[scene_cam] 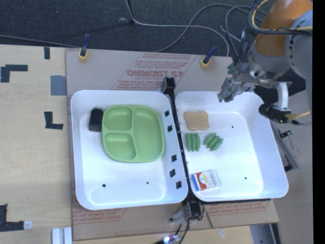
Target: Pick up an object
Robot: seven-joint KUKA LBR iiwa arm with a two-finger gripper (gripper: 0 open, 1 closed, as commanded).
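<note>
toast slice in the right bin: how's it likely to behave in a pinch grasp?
The toast slice lies flat on the right bin floor, so the fingers probably get little edge to bite and may slide over it. It looks like a thin toy piece, likely light and stiff, apt to skid if nudged. The gripper sits near the bin's far rim, apart from it.

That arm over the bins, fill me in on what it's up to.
The grey arm's gripper hangs above the back edge of the right bin, holding nothing. Below it in that bin lie a slice of toast, two green bean pods and a small carton. The left bin holds a green divided plate with a small black object beside it. Nothing has been picked up yet.
</note>
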